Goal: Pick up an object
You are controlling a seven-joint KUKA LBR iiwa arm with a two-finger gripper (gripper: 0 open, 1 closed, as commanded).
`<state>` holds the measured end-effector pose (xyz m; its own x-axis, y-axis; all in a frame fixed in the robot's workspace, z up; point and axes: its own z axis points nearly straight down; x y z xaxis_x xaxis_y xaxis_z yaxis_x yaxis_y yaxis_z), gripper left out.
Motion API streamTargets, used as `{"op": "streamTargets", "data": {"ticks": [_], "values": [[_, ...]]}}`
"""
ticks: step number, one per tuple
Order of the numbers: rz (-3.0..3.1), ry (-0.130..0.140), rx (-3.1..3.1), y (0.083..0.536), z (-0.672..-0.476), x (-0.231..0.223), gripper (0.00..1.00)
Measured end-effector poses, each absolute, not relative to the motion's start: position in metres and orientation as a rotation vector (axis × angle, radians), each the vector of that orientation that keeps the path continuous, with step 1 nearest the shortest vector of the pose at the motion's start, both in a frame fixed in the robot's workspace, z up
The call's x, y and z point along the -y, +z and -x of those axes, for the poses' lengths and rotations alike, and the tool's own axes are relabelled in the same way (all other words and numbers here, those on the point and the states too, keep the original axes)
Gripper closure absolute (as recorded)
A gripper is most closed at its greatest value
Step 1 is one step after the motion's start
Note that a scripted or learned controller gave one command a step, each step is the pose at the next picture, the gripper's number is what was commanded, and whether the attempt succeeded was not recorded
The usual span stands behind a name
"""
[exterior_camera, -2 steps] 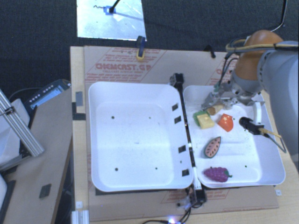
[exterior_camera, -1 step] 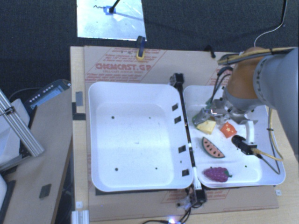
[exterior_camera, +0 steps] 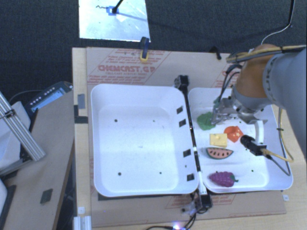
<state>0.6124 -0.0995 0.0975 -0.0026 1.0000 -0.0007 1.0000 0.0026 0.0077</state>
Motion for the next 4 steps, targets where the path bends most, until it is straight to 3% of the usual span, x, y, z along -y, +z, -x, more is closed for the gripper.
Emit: {"op": "streamTargets", "data": {"ticks": [1, 2, 3, 4], "values": [[-2.228, -0.003, -2.220, 0.085, -0.497, 0.117, 1.00], [-2.207, 0.014, -2.215, 0.230, -0.493, 0.123, 1.00], [-2.223, -0.006, -2.233, 0.083, -0.484, 0.083, 1.00], [-2.202, 0.017, -2.233, 0.190, -0.489, 0.004, 1.00]]}}
